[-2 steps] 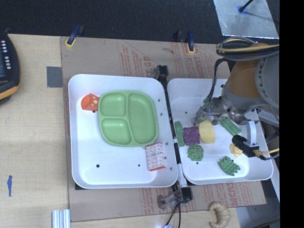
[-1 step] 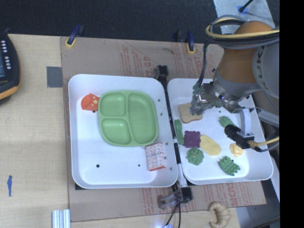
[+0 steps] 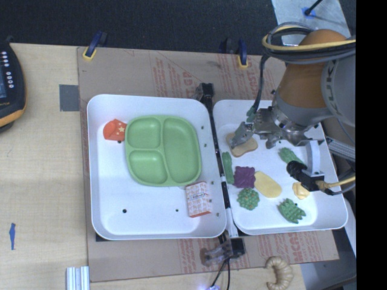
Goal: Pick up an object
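Note:
The right bin [image 3: 338, 213] holds several toy foods: a tan piece [image 3: 247, 148], a green pod [image 3: 227, 165], a purple item [image 3: 244, 176], a yellow piece [image 3: 268, 185] and a green broccoli-like lump [image 3: 248, 199]. Further right lie a leafy green toy [image 3: 291, 211], another green piece [image 3: 291, 156] and a small yellow item [image 3: 300, 190]. My gripper [image 3: 243, 133] hangs low over the bin's upper left, right at the top edge of the tan piece. Whether it touches that piece I cannot make out.
The left bin [image 3: 100, 213] carries a green divided plate [image 3: 163, 150], a red toy [image 3: 114, 130] and a small printed packet [image 3: 198, 199]. The grey and orange arm [image 3: 311, 83] covers the right bin's upper right. A tan curled object [image 3: 279, 273] lies on the bench below the bins.

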